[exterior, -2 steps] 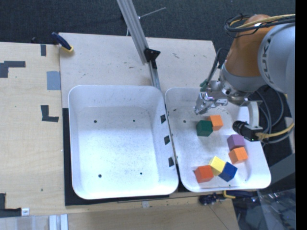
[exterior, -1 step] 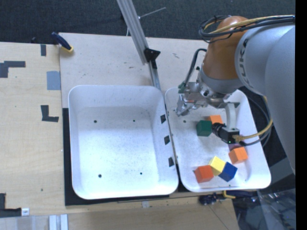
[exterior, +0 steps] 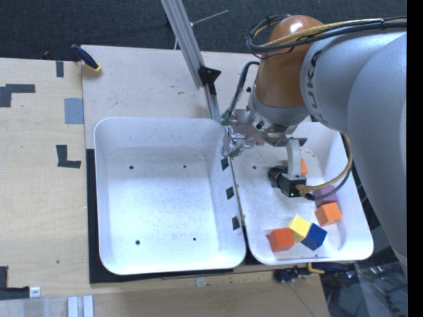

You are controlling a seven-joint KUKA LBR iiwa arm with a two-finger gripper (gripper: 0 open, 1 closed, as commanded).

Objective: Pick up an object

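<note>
**Arm bends low where the two bins meet**

The grey arm comes in from 3 o'clock and bends down. Its gripper hangs over the edge where the left bin and right bin meet. You cannot tell if it is spread or closed. Well apart, at its 4 o'clock, the right bin holds an orange block, a yellow block, a blue block and a second orange block.

Single fixed camera, set above the bench, looking down at a slant. Medium range: left bin and right bin both within frame. Arm looming large from right.
</note>
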